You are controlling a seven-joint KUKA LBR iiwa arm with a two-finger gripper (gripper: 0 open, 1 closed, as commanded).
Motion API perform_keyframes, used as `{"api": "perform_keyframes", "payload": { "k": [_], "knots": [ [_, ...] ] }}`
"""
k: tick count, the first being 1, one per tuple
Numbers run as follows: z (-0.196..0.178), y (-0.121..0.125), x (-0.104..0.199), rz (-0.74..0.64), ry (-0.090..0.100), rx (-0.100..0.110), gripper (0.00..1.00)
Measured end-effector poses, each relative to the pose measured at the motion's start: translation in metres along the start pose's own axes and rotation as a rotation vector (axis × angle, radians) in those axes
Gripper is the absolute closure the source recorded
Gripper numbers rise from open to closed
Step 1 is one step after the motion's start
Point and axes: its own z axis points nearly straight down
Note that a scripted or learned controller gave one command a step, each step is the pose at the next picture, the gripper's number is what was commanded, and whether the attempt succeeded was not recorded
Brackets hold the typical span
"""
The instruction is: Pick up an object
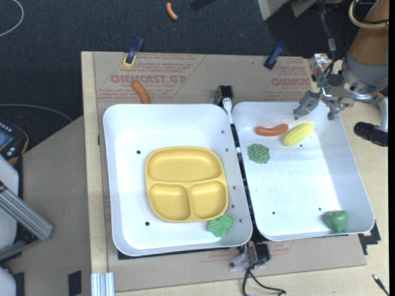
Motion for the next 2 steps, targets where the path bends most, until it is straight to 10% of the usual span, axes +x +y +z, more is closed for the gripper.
{"api": "perform_keyframes", "payload": {
  "k": [2],
  "knots": [
    [0.035,-0.003,0.005,-0.004,-0.002,-0.012,0.0]
  ]
}}
